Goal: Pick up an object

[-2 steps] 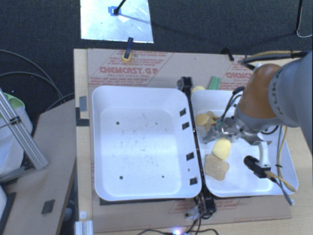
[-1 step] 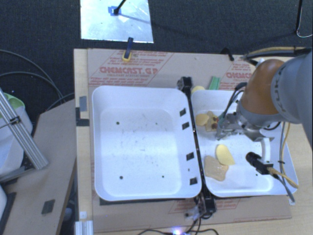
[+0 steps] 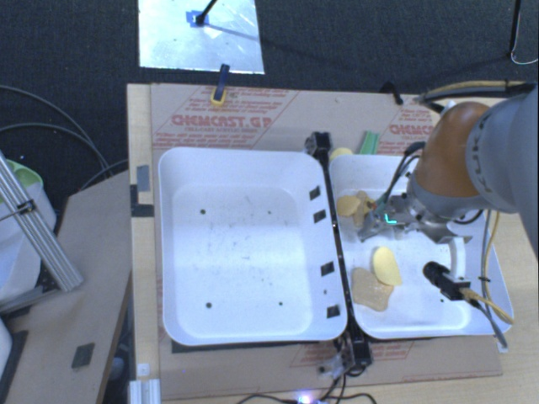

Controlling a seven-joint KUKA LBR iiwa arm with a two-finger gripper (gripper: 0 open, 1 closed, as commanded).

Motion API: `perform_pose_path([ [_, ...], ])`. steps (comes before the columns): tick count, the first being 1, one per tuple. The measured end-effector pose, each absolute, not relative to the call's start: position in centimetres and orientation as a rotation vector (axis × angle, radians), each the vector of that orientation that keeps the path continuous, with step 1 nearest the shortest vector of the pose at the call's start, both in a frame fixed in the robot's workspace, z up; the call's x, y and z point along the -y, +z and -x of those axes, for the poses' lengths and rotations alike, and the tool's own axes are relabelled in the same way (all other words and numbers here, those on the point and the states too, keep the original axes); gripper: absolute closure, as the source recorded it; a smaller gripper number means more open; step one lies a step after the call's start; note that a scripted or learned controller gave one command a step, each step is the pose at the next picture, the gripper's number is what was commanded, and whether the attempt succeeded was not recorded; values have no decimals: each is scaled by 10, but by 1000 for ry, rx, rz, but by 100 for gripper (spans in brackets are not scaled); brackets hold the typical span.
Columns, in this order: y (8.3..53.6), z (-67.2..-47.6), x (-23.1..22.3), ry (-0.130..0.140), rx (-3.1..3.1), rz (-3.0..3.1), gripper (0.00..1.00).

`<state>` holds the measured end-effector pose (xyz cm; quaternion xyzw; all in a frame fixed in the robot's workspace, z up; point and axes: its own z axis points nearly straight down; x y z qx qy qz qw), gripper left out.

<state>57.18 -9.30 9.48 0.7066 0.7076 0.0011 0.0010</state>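
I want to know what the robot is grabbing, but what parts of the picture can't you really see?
- The gripper: its fingertips are blurred and partly covered by the wrist, so open or shut is unclear.
- The tan object beside it: the gripper covers part of it, so a grasp can't be judged.
- The yellow ball: half hidden behind the right bin's rim.
- The arm: cut off by the right edge.

A metal plate point(image 3: 200, 22) lies beyond the cardboard sheet point(image 3: 227, 116) under 2 bins point(image 3: 181, 225).
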Motion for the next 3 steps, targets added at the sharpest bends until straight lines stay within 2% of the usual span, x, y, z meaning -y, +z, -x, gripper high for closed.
perform_pose_path([
  [1, 85, -628, 90, 6, -2223, -2212, 0],
  [2, 84, -571, 100, -4, -2223, -2224, 0],
  [3, 84, -494, 103, -5, -2222, -2228, 0],
])
